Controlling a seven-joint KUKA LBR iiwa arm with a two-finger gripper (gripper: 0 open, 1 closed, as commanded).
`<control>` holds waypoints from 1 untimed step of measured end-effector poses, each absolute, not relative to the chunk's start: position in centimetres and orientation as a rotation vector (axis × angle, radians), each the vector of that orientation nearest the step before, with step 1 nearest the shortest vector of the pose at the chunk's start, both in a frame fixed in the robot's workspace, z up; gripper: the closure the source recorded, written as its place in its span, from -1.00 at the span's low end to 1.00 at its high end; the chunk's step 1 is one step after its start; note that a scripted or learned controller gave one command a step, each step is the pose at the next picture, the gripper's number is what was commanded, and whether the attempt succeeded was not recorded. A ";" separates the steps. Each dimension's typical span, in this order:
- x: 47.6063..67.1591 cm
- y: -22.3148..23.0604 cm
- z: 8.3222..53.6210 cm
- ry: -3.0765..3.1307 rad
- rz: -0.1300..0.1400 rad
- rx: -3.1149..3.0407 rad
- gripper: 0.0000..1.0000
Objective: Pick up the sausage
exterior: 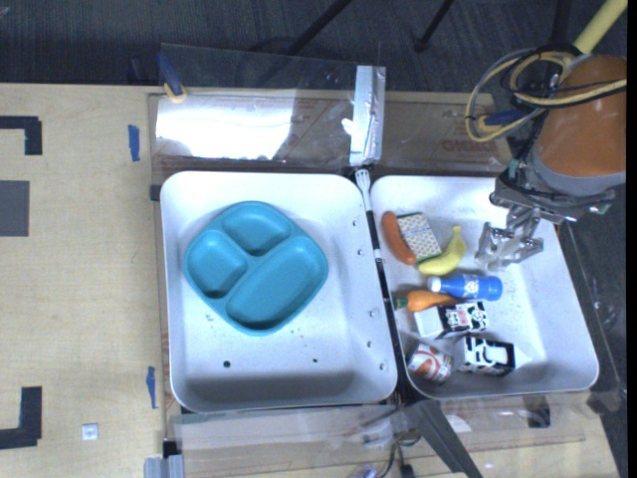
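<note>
Orange-brown sausage (pixel 397 237) lying up-left to down-right in right bin (pixel 567 357), claw (pixel 510 250) state unclear

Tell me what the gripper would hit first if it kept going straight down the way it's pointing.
Probably the bare floor of the right bin: the gripper points down just right of the banana, well away from the sausage. Depth is unclear.

In the right bin (pixel 567 297), the sausage (pixel 397 238) lies close to the left wall, with the patterned packet (pixel 418 235) touching its right side and the banana (pixel 447 255) just beyond. The approach from above is free. The end effector (pixel 510 247) hangs over bare floor near the bin's far right corner. The left bin (pixel 179 347) has bare floor around the blue plate (pixel 257 265).
</note>
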State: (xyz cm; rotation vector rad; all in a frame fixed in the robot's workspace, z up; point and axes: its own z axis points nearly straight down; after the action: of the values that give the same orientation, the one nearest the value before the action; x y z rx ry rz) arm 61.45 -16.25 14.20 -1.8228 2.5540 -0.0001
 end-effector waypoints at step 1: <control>65.0 -11.5 10.4 2.550 -0.027 -1.809 1.00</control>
State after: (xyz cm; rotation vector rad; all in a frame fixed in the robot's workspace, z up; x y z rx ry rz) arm 64.99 -11.53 10.45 -1.8089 2.5504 -0.0273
